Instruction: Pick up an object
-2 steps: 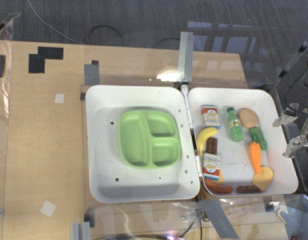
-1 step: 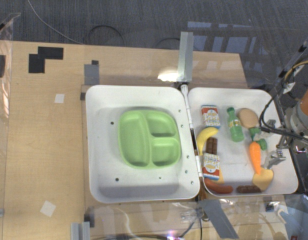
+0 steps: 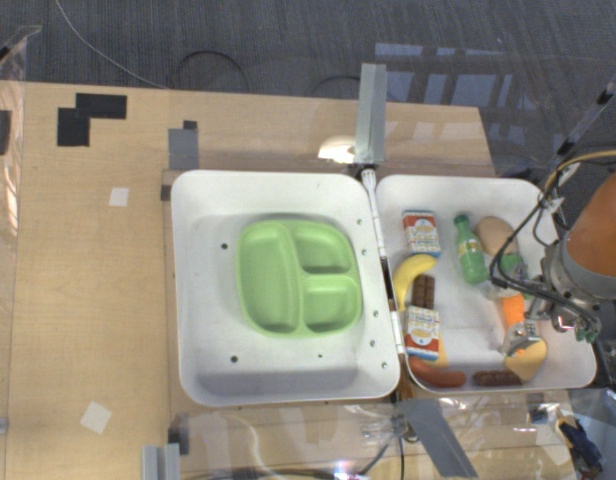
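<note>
The right bin (image 3: 563, 376) holds several toy foods: a red and white can (image 3: 420, 233), a green bottle (image 3: 470, 251), a tan potato-like piece (image 3: 494, 234), a banana (image 3: 409, 273), a brown chocolate bar (image 3: 423, 290), a small printed carton (image 3: 422, 331), a red sausage (image 3: 437, 375), a dark brown stick (image 3: 496, 377), an orange carrot (image 3: 512, 310) and a yellow-brown bread piece (image 3: 528, 360). My gripper (image 3: 526, 334) reaches in from the right and sits low over the bin's right part, between the carrot and the bread piece. Cables and the wrist hide its tips.
The left bin (image 3: 203, 368) holds a green divided plate (image 3: 296, 276). A metal post (image 3: 370, 118) stands behind the seam between the bins. The arm's orange band (image 3: 600, 236) hangs over the right bin's right rim. Black cables (image 3: 528, 238) loop above the potato-like piece.
</note>
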Controlling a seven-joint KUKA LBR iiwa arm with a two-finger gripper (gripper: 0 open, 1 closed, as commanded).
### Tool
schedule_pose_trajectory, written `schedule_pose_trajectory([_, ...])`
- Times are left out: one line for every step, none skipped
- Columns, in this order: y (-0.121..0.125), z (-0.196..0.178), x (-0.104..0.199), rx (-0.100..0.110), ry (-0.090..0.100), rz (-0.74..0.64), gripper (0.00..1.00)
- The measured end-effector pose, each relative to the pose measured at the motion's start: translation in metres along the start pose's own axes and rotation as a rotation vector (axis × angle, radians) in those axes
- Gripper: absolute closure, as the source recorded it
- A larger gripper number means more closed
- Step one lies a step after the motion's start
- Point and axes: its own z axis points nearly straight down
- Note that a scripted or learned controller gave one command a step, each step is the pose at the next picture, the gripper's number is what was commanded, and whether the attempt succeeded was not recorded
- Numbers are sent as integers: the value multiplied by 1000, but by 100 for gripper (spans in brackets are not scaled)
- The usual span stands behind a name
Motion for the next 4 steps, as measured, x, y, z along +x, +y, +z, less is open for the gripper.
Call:
schedule_pose_trajectory([1,-15,-6,4,-17,-7,100])
schedule_pose_trajectory([1,-169,-18,0,0,-356,100])
schedule_pose_trajectory([26,-166,-65,-5,3,-508,100])
schedule_pose_trajectory([54,-6,-89,-5,2,-641,100])
